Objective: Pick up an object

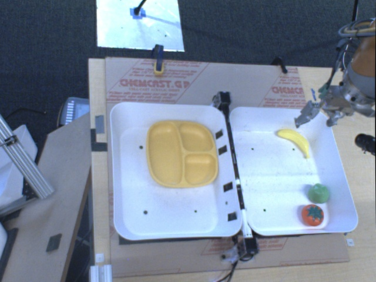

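1. Camera view, upper right: gripper (320, 115) up by the top edge of the right bin (264, 216), fingers spread wide, holding nothing.
2. Just lower left of it: yellow banana (295, 140) lying flat in that bin.
3. Lower right: green ball (319, 192), red tomato (312, 215) close under it.
4. Left bin (126, 216): yellow tray (181, 153) in the middle.
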### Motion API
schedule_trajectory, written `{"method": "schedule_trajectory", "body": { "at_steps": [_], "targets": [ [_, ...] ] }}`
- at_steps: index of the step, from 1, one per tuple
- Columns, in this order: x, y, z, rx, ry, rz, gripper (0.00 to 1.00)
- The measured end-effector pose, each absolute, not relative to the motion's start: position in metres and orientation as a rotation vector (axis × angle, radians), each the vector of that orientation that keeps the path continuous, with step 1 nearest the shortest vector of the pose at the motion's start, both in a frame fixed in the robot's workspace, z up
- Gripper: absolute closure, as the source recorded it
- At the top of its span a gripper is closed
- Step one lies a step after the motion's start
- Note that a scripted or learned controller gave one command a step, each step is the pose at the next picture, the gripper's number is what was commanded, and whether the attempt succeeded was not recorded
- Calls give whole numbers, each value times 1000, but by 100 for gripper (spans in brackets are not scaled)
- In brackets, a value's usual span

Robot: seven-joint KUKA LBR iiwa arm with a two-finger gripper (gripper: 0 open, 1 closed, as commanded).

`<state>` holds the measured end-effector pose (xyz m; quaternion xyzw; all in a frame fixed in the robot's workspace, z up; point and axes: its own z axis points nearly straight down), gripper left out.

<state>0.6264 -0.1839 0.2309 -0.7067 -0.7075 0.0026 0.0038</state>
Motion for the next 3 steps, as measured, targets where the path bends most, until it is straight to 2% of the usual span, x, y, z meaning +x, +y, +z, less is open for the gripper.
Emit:
{"method": "schedule_trajectory", "body": {
  "at_steps": [1,3],
  "targets": [
    [629,-183,238,-2219,-2226,-1,0],
    [618,-188,141,-2220,-2222,2,0]
  ]
}}
